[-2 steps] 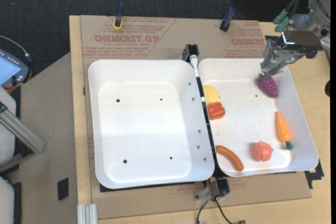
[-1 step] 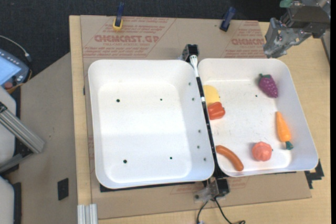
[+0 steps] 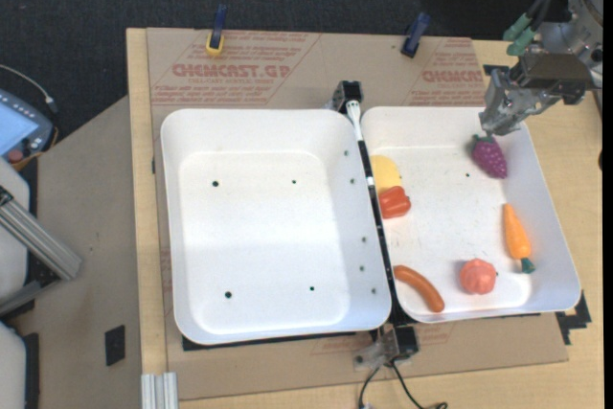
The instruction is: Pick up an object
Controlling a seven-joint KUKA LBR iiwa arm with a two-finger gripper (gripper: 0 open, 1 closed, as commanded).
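Observation:
The right bin (image 3: pixel 450 134) holds a purple grape bunch (image 3: pixel 490 157) near its far right side, an orange carrot (image 3: pixel 517 236), a pink round fruit (image 3: pixel 478 276), an orange-red sausage (image 3: pixel 420 287), and a yellow piece (image 3: pixel 385 171) with a red piece (image 3: pixel 394 202) against the left wall. My gripper (image 3: pixel 502 121) hangs at the bin's far right corner, just above and beside the grapes. Nothing shows between its fingers.
The left bin (image 3: pixel 192 148) sits beside the right one, joined by a black divider strip (image 3: pixel 366 187). Both rest on a cardboard sheet (image 3: pixel 287 62) held by a yellow clamp (image 3: pixel 216 37) and a blue clamp (image 3: pixel 416 34) at the back edge.

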